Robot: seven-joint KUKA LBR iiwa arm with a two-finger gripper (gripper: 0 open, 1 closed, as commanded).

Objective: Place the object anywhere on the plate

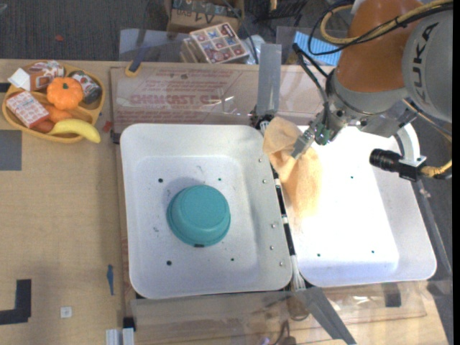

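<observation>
Right now my gripper point(300, 148) pinches the top of the orange cloth point(298, 175), which drapes over the right bin's point(374, 264) left rim at about nine o'clock, well apart from the teal plate point(199, 215) in the left bin point(144, 264).

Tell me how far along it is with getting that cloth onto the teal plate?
Early to midway. The pincer is at the upper end of the orange cloth, which looks lifted there while its lower part drapes in the right bin by the divider. The teal plate in the left bin has nothing on it. Left to do: carry the cloth across the divider and release it on the plate.
</observation>
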